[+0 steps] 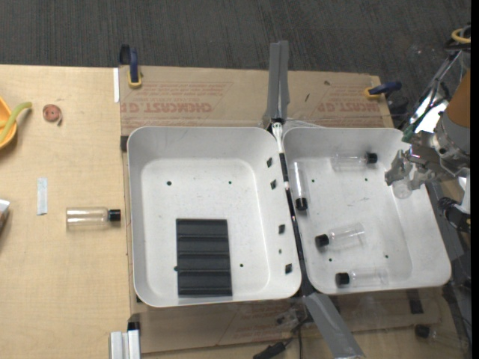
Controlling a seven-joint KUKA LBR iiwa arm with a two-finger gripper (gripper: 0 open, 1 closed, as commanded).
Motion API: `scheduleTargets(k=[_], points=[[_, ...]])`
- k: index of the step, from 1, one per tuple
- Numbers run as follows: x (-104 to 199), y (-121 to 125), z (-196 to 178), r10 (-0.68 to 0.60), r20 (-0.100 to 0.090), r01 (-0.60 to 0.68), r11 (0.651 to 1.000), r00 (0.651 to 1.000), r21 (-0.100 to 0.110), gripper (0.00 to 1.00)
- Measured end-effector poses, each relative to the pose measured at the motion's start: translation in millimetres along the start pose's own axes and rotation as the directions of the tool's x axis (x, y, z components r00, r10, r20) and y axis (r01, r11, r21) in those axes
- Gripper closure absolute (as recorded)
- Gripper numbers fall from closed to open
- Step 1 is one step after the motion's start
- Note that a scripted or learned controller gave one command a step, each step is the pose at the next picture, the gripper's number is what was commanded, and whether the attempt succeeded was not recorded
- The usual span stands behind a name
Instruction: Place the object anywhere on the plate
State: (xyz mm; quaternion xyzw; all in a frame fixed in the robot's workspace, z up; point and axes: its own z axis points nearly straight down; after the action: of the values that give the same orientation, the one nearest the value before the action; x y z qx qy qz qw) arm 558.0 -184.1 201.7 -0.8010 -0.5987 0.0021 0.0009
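A black ridged plate [202, 258] lies flat in the left bin [150, 155], toward its front. Several clear bottles with black caps lie in the right bin [419, 275]: one at the back [350, 160], one along the left wall [299, 188], one in the middle [340, 238] and one at the front [364, 277]. My gripper [399, 174] hangs over the right bin's right side, level with the back bottle and to its right. A pale, translucent shape [403, 188] sits just under it; I cannot make out what it is.
One more clear bottle [91, 216] lies on the wooden bench left of the bins, along with a white strip [42, 197], a small red disc [51, 112] and a yellow object [7, 122]. Clamps [129, 60] hold the cardboard behind the bins.
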Motion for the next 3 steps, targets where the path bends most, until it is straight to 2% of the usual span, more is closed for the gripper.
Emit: scheduleTargets(k=[1,2,3], points=[[-0.1,0.1,-0.1,0.001,0.0,-0.001,1.0,1.0,0.0,0.0],[-12.1,63.2,-58.4,-0.135,0.001,0.135,0.991,0.991,-0.003,0.0],[-0.8,105.3,-146.5,-0.157,0.001,0.157,0.988,0.988,-0.003,0.0]])
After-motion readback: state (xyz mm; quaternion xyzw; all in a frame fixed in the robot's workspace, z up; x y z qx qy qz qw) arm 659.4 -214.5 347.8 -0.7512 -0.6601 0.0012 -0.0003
